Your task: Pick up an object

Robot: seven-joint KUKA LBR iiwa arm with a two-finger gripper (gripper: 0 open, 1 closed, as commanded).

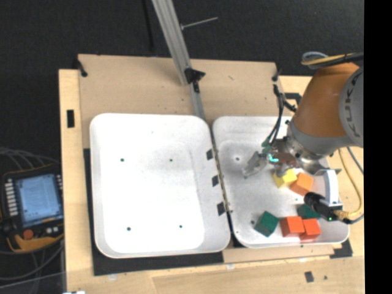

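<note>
2 white bins [153, 182]. 1 arm [324, 112]. Blocks in the right bin: 1 yellow [284, 177], 1 green [266, 223], 3 orange or red [294, 226], 1 dark green partly hidden [308, 211]. 1 handheld screen unit [33, 204] at left.

Right bin [245, 192], near-right corner: green block [266, 223], tilted; two orange blocks [301, 226] side by side; yellow block [285, 177] touching another orange block [302, 183] farther back.
</note>
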